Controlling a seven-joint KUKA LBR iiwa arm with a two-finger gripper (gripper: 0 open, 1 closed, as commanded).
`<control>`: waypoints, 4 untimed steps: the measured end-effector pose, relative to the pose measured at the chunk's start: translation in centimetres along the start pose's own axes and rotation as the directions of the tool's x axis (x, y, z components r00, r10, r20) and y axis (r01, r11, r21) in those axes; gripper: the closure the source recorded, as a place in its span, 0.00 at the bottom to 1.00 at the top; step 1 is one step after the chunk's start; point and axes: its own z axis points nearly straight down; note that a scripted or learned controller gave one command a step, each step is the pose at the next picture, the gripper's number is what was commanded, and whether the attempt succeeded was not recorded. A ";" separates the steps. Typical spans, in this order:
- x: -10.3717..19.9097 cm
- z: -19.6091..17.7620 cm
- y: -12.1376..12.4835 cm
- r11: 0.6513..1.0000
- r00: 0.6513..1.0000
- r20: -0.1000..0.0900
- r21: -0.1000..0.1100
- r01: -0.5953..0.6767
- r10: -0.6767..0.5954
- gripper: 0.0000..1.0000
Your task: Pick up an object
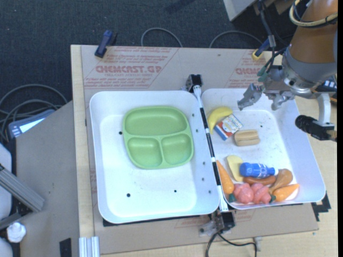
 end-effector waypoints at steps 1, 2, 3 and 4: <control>0.4 6.5 -7.6 1.000 1.000 0.000 0.001 -0.001 0.001 0.00; -0.2 11.4 -7.8 1.000 1.000 0.000 0.001 -0.001 0.001 0.00; -0.4 16.5 -8.6 1.000 1.000 0.000 0.001 -0.001 0.001 0.00; -0.4 15.5 -8.6 1.000 1.000 0.001 -0.001 -0.002 0.002 1.00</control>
